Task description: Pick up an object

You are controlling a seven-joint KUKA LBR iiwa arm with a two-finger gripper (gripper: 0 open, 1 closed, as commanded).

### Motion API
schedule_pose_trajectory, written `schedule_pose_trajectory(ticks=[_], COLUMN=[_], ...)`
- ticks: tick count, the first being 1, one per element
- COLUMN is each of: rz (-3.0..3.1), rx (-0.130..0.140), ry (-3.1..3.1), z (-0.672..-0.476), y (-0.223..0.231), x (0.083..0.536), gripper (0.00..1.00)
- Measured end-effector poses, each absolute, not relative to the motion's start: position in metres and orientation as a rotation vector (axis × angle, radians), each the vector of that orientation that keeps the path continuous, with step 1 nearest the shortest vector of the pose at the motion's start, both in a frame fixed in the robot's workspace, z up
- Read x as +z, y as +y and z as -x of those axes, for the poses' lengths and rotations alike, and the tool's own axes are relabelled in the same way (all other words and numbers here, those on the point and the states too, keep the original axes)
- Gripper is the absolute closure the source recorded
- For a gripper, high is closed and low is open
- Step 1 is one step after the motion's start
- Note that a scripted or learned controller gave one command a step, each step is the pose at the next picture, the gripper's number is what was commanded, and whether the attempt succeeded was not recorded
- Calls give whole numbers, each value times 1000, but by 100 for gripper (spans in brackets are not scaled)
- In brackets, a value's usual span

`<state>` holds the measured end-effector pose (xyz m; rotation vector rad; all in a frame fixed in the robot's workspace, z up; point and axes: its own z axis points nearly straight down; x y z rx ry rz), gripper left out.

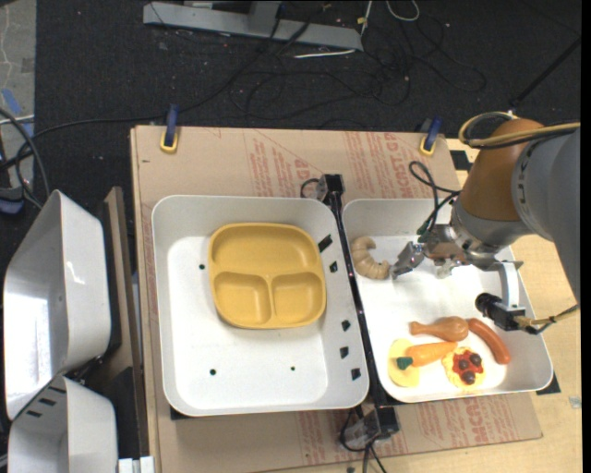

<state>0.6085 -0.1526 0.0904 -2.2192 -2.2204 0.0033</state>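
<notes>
In the right bin (pixel 526 369), gripper (pixel 427 259) grip state unclear, croissant (pixel 369 260) just beside, toy food (pixel 452 349) nearer the front.

A tan board (pixel 277 148) printed with faint red lettering covers the bench, and two yellow clamps (pixel 169 140) grip its far edge, one near the far left corner and one (pixel 428 141) toward the far right. Beyond that edge lies dark speckled carpet (pixel 83 65) crossed by loose black cables (pixel 277 88), with a flat grey metal bar (pixel 254 26) lying at the top. Off the board's left edge stand white tubs (pixel 55 277), tilted, and the light is even and flat.
</notes>
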Motion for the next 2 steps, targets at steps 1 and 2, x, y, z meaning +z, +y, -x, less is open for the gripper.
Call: schedule_pose_trajectory(ticks=[1,2], rz=[2222,2222], rx=[0,-5], ry=[-2222,-2229], z=[-609,-620], y=[-153,-154], x=[102,151], gripper=[100,100])
